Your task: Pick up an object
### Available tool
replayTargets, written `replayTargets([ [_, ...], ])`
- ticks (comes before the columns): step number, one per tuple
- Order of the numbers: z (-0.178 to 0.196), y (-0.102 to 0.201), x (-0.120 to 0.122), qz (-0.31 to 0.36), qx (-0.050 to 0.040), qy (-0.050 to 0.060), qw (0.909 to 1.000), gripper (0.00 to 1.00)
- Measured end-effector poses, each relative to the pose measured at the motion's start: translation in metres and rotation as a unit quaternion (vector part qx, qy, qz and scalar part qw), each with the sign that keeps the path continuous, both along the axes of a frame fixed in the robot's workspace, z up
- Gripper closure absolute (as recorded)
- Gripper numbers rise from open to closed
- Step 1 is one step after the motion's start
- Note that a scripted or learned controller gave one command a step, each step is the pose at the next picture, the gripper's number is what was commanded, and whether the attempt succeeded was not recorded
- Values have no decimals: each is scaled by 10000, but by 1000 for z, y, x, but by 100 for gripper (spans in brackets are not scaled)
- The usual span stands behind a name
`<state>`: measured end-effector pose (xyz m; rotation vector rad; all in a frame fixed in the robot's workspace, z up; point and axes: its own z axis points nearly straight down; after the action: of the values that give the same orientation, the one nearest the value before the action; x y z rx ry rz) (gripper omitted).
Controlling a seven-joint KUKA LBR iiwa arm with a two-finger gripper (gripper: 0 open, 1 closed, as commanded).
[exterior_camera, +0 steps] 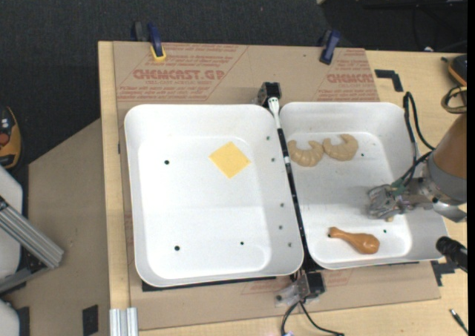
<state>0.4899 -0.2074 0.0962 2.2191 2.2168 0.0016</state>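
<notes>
Two white bins sit side by side, the left bin [148,216] holding a yellow square [229,159], the right bin [326,116] holding two croissants [323,150], a drumstick [355,239] near, and the gripper [384,203], whose claw state I cannot tell.

The arm [454,171] is cut off by the right edge; the gripper [386,202] is too small and blurred to read.
</notes>
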Motion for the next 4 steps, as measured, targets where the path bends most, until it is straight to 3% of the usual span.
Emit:
replayTargets([
  [1, 69, 31, 3, 24, 3, -8, 10000, 100],
  [2, 87, 109, 32, 42, 13, 2, 10000, 100],
  [4, 134, 234, 177, 45, 13, -25, 10000, 100],
])
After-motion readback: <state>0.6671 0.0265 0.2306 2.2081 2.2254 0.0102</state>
